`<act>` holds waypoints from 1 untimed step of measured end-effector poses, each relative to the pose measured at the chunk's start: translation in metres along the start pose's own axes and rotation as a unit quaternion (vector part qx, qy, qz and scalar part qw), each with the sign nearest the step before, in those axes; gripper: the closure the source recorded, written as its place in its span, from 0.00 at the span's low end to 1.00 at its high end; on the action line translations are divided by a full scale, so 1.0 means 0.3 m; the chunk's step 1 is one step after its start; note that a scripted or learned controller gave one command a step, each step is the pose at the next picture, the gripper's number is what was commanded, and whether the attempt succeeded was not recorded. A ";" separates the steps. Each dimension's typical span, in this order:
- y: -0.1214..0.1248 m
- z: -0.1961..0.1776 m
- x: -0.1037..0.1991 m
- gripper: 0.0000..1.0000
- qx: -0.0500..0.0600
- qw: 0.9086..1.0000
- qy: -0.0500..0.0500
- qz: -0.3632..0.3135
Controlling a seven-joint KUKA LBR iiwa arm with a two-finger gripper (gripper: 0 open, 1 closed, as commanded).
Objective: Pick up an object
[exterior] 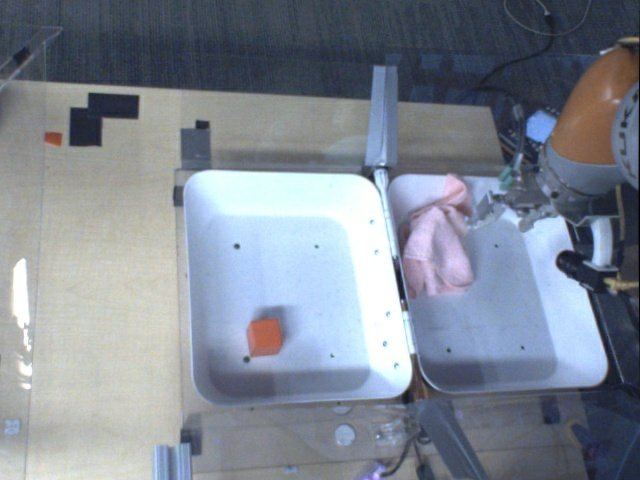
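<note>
While your gripper [492, 211] is hovering beside the pink cloth [437, 247], nothing is getting lifted; finger opening: can't tell; grasp remaining.

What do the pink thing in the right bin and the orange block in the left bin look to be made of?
The pink thing looks like soft cloth: crumpled, with folds and a matte surface. The orange block looks rigid, perhaps foam, wood or plastic: flat faces, straight edges, a dull even colour. The view is too coarse to tell which.
</note>
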State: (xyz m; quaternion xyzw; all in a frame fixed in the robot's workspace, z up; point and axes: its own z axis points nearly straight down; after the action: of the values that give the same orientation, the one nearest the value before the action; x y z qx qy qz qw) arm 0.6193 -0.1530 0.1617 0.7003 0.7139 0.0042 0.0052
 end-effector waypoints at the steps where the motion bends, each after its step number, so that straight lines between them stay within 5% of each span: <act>1: 0.114 0.230 0.137 0.00 0.002 0.996 0.001 -0.091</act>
State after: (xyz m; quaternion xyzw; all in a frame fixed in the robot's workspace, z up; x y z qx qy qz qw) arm 0.6536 -0.1115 0.0930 0.6320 0.7749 0.0024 0.0035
